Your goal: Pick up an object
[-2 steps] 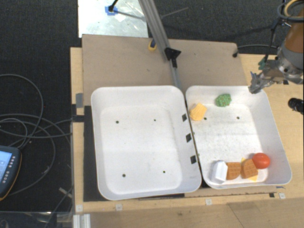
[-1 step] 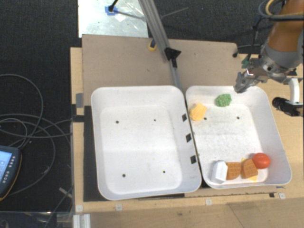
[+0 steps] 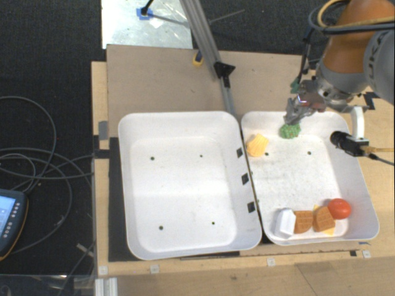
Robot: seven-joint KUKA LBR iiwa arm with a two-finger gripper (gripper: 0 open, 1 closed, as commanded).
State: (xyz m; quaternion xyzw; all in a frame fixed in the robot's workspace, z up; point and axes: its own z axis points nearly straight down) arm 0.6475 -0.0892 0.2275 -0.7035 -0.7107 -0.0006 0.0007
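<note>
At the far edge of the right bin [image 3: 361, 193], the hand [image 3: 296, 117] hangs directly over a small green object [image 3: 289, 131], seemingly touching its top; whether its fingers are spread or pinching cannot be told at this size. Approach from above suits a low piece lying near the bin wall. A yellow piece [image 3: 257, 145] lies near the divider; a white block [image 3: 284, 222], two orange pieces [image 3: 313, 219] and a red ball [image 3: 339, 208] crowd the near corner. The left bin [image 3: 133, 184] adjoins on the table [image 3: 160, 79].

Two white bins [image 3: 185, 184]; one yellow piece [image 3: 257, 145], green piece [image 3: 289, 131], white piece [image 3: 284, 222], red ball [image 3: 339, 208]; two orange-brown blocks [image 3: 303, 221].
</note>
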